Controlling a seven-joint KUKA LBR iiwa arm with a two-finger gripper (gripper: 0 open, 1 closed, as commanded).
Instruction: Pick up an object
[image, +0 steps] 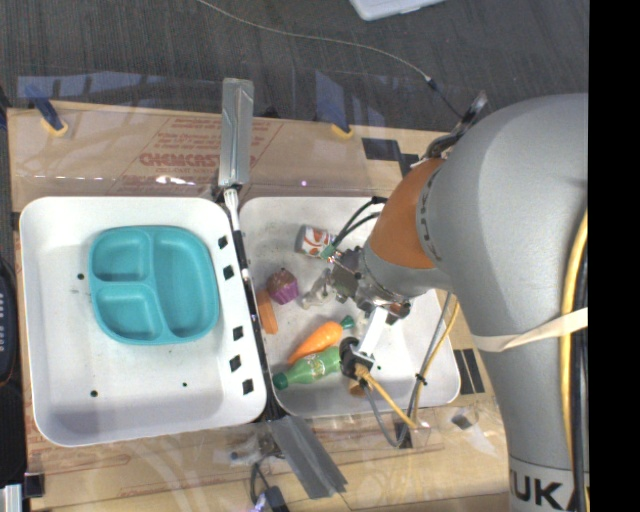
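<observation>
The gripper (322, 288) hung low in the right bin (425, 385), just right of a purple toy (284, 287); how it was set could not be told. A can (313, 240) lay above the toy, a carrot (317, 340) and green bottle (310, 369) below it. A teal tray (154, 282) sat in the left bin (45, 330).

Overhead slanted view of both bins (60, 215)
</observation>
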